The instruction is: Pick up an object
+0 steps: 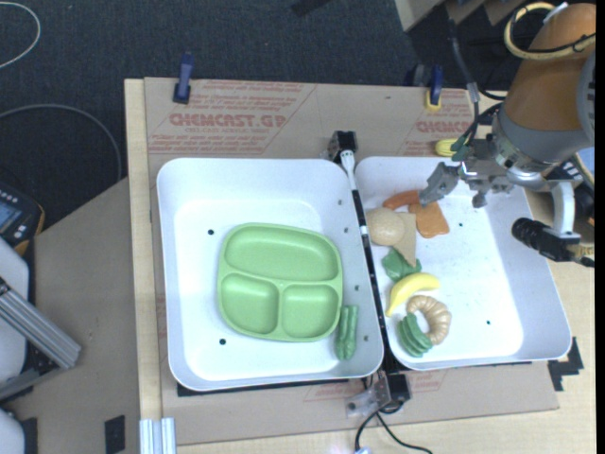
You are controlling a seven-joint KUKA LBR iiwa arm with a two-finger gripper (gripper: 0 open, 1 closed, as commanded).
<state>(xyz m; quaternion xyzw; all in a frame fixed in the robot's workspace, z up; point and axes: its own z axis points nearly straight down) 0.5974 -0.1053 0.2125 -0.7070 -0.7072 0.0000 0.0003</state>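
Both bins [180, 253] are looking like smooth white plastic with a soft sheen, light catching along their rims. The green tray [280, 282] in the left bin is showing a matt, moulded plastic surface. The desk [284, 121] is wearing a brown paper-like sheet, matt and printed with red lettering, over a pale wood-coloured board at its edges. The banana [412, 288] and the other toy foods in the right bin are appearing as smooth plastic, slightly glossy. The arm [548, 83] is showing glossy orange casing above dull grey metal. The floor beyond the desk's far edge is looking like dark, rough carpet.
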